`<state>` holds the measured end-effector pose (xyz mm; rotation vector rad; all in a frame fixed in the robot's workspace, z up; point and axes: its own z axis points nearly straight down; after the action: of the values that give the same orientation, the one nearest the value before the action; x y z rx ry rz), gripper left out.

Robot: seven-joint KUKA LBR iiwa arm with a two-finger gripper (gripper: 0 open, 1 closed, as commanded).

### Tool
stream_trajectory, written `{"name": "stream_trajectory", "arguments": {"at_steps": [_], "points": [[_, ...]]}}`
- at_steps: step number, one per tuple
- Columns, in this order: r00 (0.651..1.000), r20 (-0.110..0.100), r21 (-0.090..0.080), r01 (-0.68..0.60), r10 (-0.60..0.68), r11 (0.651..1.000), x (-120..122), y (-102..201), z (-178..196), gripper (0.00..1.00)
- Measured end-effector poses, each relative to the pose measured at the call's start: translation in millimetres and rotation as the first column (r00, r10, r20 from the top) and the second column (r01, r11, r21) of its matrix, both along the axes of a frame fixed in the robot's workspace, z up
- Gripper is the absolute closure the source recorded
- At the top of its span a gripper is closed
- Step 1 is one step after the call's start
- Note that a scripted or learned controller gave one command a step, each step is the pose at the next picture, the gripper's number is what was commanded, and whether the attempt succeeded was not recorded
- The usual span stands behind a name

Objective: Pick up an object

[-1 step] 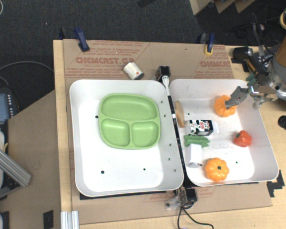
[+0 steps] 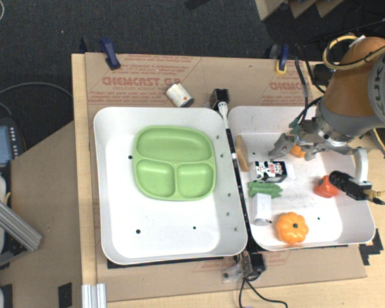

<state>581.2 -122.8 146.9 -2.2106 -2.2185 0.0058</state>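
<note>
The arm (image 2: 356, 85) reaches in from the right and hangs over the upper part of the right bin (image 2: 353, 233), its orange band and grey wrist covering much of that corner. Below the wrist the gripper (image 2: 294, 147) points down and to the left, toward the bin floor. Whether it is released or clenched cannot be told from this angle — the grey wrist body and a small orange piece (image 2: 298, 151) sit right where the tips would be, and nothing can be seen clearly caught by it.

The things to pick lie in the right bin. Just below and left of the gripper sits a small black-and-white patterned object (image 2: 270, 169), near it but apart. Beneath that lies a green piece (image 2: 265, 188), and touching its lower edge a white cylinder (image 2: 262, 208). A tan wooden block (image 2: 241, 153) rests along the bin's left wall, level with the gripper and off to its left. An orange pumpkin (image 2: 291, 228) sits at the bin's front edge, well apart from the gripper. A red-orange object (image 2: 325, 186) lies right of centre, beside a black part of the arm's rig.

The left bin (image 2: 115, 230) holds a green divided plate (image 2: 175, 163) — three compartments, lying flat. Behind the bins, on the cardboard (image 2: 141, 76), a small white roll (image 2: 179, 95) lies on its side.
</note>
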Motion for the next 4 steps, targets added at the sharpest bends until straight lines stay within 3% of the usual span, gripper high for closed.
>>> {"name": "stream_trajectory", "arguments": {"at_steps": [1, 2, 3, 4], "points": [[1.000, -0.005, 0.001, 0.005, -0.005, 1.000, -98.1, 25.7, -51.9, 0.00], [1.000, 0.018, -0.004, -0.002, 0.002, 1.000, -100.6, 68.9, 42.9, 0.00], [1.000, 0.016, -0.008, 0.008, -0.008, 1.000, -101.5, 16.2, 91.0, 0.00], [1.000, -0.004, -0.001, 0.005, -0.005, 1.000, -105.8, 25.9, -57.3, 0.00]]}}
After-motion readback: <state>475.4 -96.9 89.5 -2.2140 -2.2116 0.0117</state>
